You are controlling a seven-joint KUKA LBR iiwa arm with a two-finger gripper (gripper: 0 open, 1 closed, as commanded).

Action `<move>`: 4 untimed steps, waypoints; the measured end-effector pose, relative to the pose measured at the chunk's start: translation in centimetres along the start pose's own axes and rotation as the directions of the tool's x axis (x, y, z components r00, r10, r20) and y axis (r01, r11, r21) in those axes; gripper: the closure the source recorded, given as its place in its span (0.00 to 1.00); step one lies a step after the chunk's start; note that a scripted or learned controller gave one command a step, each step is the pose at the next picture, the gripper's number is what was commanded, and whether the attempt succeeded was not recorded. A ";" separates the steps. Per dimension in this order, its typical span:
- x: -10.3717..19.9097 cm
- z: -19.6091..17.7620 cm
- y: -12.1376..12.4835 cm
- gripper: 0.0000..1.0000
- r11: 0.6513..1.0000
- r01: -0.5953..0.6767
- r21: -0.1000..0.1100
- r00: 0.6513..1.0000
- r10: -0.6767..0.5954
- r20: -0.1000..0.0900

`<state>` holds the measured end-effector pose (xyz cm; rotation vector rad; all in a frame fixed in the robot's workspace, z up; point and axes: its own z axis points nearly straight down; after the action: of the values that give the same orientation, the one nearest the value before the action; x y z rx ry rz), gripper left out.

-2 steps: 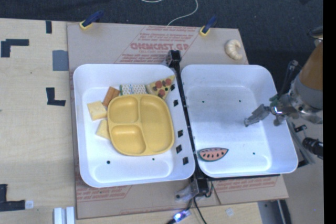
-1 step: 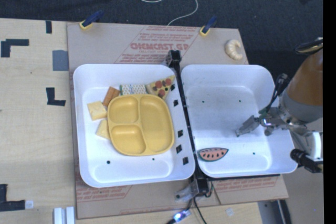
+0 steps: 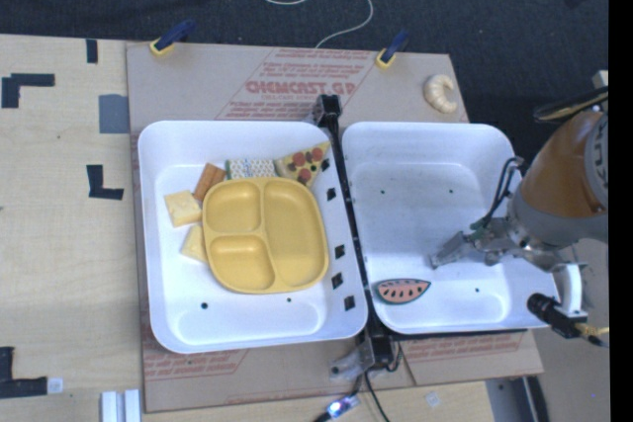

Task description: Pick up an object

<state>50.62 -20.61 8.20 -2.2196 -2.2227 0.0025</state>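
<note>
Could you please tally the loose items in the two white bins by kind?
Yellow divided plate, left bin: 1
Watermelon slice, right bin: 1
Pizza slice, left bin: 1
Tan cracker-like pieces beside the plate: about 3, partly hidden
Patterned flat piece behind the plate: 1
Total: about 7

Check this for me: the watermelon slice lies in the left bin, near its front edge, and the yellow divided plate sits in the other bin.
Wrong on the bins. The camera view shows the watermelon slice in the right bin, near its front edge, and the yellow divided plate in the left bin. The claw is over the right bin, beside the slice.
</note>
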 end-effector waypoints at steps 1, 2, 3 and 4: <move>-0.1 -1.4 0.1 1.00 1.000 0.000 -0.004 1.000 0.001 0.003; 0.1 -7.5 -0.4 1.00 1.000 0.000 -0.003 1.000 0.000 0.000; 0.8 -12.5 -1.1 1.00 1.000 0.000 -0.004 1.000 0.000 0.000; 0.8 -14.3 -1.0 1.00 1.000 0.000 -0.002 1.000 0.000 -0.001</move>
<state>49.63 -19.77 22.52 -2.2201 -2.2236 -0.0007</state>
